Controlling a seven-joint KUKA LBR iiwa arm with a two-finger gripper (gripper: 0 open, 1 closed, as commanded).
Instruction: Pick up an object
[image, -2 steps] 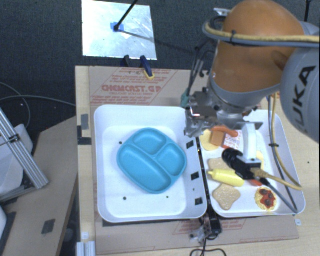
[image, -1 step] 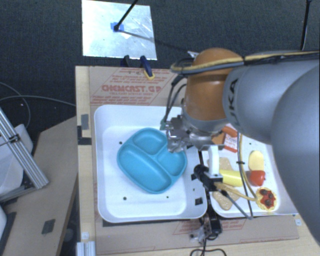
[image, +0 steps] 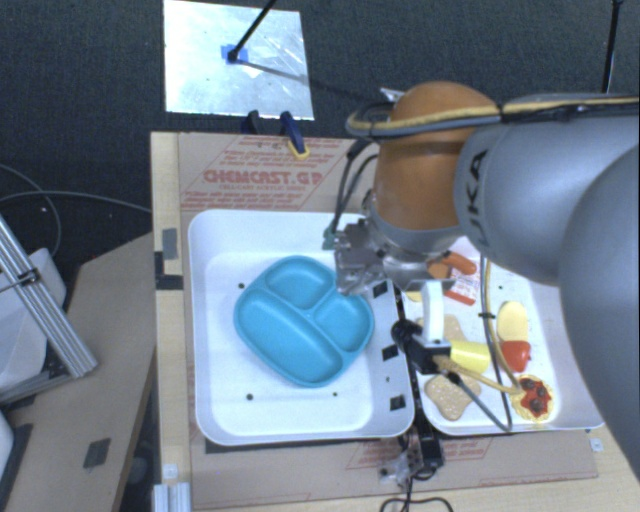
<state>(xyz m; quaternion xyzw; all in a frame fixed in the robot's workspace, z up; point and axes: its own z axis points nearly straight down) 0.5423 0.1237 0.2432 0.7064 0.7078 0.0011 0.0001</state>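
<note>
My jaws (image: 352, 272) hang low over the left bin (image: 215, 400), right at the upper right rim of the blue divided plate (image: 303, 318), and from this slanted look down I cannot tell whether they stand apart or together, nor whether anything sits between them; my own wrist and its orange band (image: 425, 165) cover most of that spot. I judge the plate is what I am after, since it lies alone in the left bin and its raised rim gives a thin edge that could be pinched from above, which would explain why I am placed at its border and not over its middle. The plate lies flat on the bin floor, open side up, its long axis running from the upper left toward the lower right, with the one large compartment on the lower left and the two smaller ones on the side nearest my jaws. The right bin (image: 560, 425) holds a jumble of small toy foods, among them a yellow piece (image: 468, 354), a red piece (image: 516, 354) and a tan biscuit shape (image: 449, 397), lying close together and partly under my cables, harder to single out. Both bins rest on a cardboard sheet (image: 260, 175) on the table.
</note>
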